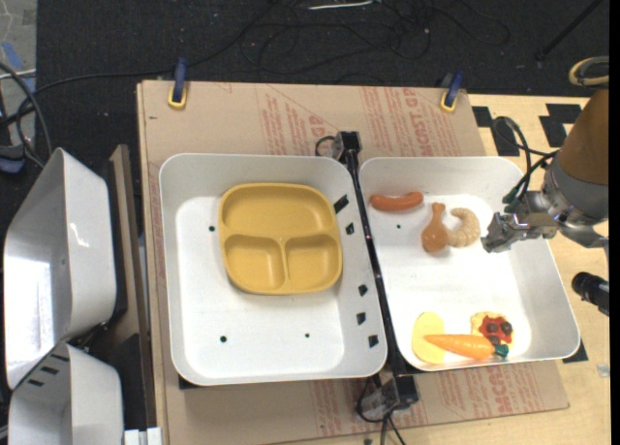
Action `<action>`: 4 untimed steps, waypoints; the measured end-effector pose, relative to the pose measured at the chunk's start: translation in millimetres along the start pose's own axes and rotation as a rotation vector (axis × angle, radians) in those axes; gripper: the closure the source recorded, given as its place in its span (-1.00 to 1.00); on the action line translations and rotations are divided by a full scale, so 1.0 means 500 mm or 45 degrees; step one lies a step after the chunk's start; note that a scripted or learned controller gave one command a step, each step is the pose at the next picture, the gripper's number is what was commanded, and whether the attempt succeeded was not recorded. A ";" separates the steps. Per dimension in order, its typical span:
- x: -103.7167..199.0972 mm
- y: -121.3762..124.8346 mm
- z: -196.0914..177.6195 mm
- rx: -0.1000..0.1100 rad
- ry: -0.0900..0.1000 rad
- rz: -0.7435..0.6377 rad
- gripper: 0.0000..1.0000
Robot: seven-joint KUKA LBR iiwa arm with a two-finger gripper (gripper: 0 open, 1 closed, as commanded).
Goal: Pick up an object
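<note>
Your tabletop (291,109) carries two white bins: the right bin (542,288) sits under the jaws, the left bin (189,336) well away beyond it.

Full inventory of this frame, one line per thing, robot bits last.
White bins: 2, side by side on the bench.
Divided plate: 1, yellow, left bin.
Sausage: 1, orange-red, right bin, far edge.
Chicken drumstick: 1, brown and tan, right bin, middle.
Carrot: 1, orange, right bin, near edge, lying on a yellow piece.
Small toy: 1, red and yellow, by the carrot's tip.
Clamps: 2, yellow, far board edge.
End effector: 1, grey, right bin's right side, beside the drumstick.
</note>
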State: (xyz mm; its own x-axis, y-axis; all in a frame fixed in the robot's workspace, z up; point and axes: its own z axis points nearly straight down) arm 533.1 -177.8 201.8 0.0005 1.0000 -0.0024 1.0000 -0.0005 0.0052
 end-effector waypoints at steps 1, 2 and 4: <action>0.000 0.002 -0.045 0.002 0.001 -0.004 1.00; 0.087 0.030 -0.054 0.004 0.004 -0.010 1.00; 0.273 0.069 -0.068 0.005 0.005 -0.011 1.00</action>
State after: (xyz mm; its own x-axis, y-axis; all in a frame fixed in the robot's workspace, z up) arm 567.5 -41.3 235.5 -0.0082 1.0000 0.0013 1.0000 0.0082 0.0015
